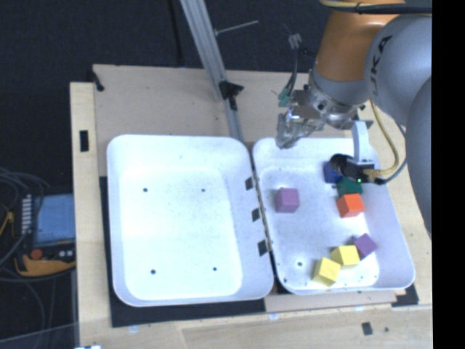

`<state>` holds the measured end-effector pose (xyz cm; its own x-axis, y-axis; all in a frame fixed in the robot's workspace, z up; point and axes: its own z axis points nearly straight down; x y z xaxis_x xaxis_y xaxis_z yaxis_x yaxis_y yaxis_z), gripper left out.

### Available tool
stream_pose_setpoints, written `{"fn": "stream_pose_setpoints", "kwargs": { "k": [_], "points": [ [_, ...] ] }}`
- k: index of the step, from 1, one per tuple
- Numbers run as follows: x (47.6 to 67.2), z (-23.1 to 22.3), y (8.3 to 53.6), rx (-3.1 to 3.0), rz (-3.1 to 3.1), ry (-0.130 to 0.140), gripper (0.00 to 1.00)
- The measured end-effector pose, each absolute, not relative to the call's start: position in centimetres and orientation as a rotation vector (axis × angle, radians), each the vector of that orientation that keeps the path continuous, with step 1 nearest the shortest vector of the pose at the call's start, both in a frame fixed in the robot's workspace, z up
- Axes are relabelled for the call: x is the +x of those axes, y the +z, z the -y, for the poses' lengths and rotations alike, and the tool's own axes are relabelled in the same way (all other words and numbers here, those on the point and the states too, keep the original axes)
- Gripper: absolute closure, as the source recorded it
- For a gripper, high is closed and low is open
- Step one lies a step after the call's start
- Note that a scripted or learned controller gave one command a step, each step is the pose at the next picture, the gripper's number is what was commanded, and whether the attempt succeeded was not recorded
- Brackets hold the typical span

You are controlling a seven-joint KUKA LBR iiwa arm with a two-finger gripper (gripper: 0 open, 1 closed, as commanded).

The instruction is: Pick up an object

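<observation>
Below the gripper (289, 138) sits a purple cube (286, 199); can't tell if jaws are open. Go straight down, w/ cube centred.

The grey arm (407, 57) comes in from the right side of the table, its thick last link filling the upper right. Above the wrist sits the broad orange band (349, 35), rounded like a dome and tilted slightly to the left. Below it the wrist narrows to a silver-grey collar, with thin cables running up past it and a yellowish cable looping down along the arm's underside. From the collar the two-finger metal hand (288, 138) points down and a little leftward, hanging near the table's back edge, about midway along it. Its fingers blur together from here, so their spacing is unclear.
</observation>
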<state>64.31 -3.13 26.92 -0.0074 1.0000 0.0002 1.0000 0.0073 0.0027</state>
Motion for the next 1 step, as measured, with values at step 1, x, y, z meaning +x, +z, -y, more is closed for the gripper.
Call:
{"fn": "stream_pose_setpoints", "kwargs": {
  "k": [1],
  "points": [
    [64.95,-2.18,24.98,2.215,-2.230,-0.001,1.00]
  ]
}}
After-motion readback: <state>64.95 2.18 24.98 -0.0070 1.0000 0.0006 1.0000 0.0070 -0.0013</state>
